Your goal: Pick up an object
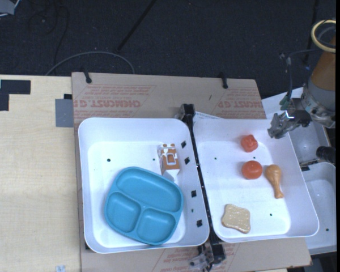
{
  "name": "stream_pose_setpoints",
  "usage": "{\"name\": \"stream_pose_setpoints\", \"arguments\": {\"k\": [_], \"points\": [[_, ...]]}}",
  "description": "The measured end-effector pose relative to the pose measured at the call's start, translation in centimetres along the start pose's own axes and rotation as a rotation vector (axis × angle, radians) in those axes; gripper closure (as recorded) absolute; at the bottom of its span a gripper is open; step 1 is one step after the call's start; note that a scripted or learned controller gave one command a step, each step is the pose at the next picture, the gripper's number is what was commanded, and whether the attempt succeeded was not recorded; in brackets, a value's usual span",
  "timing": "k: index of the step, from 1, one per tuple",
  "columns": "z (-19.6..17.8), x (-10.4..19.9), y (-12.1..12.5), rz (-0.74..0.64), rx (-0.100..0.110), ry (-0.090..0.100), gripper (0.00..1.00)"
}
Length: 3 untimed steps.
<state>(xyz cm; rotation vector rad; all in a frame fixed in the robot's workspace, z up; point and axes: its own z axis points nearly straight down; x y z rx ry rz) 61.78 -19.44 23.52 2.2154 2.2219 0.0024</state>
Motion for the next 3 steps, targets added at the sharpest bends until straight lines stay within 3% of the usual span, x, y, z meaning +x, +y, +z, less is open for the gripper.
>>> {"name": "stream_pose_setpoints", "arguments": {"k": [1, 3], "points": [[-5.4, -0.1, 0.1, 0.0, 0.0, 0.0, 1.0], [-4.3, 9.3, -3.4, -0.001, 0.008, 0.004, 1.0]]}}
